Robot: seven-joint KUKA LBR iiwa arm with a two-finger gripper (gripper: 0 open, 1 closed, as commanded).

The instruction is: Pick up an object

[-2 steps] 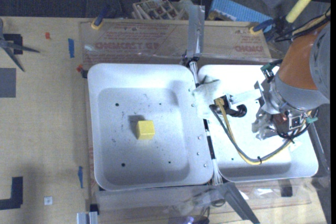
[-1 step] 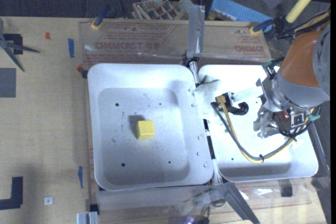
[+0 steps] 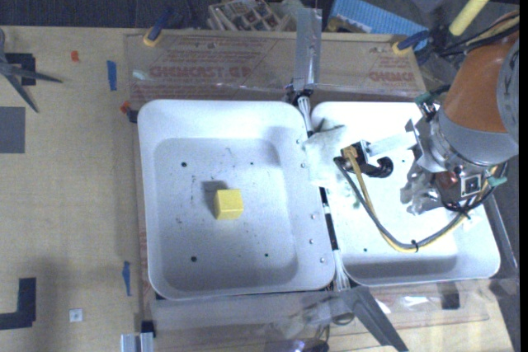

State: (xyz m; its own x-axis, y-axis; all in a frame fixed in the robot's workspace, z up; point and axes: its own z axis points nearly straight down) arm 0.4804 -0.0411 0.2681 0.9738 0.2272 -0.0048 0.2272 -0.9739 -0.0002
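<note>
- The bench [image 3: 66, 202] is pale wood and carries two shallow white bins side by side, their inner rims touching.
- The left bin [image 3: 161, 124] holds a small yellow cube [image 3: 228, 203], which sits a little left of the bin's middle on the flat floor, well apart from every wall.
- Dark specks and a few small holes dot the floor of the left bin around the cube.
- The grey arm [image 3: 474, 136], with its orange band [image 3: 483, 86] above the wrist, reaches in from the right and hangs over the right bin [image 3: 474, 264].
- The tool [image 3: 421, 195] is over the right half of the right bin, well apart from the yellow cube and across the shared rims from it.
- Whether the tool is released or clenched cannot be told from this slanted view; nothing can be seen grasped in it.
- Strips of blue tape [image 3: 111, 76] mark the bench to the left of the bins.
</note>
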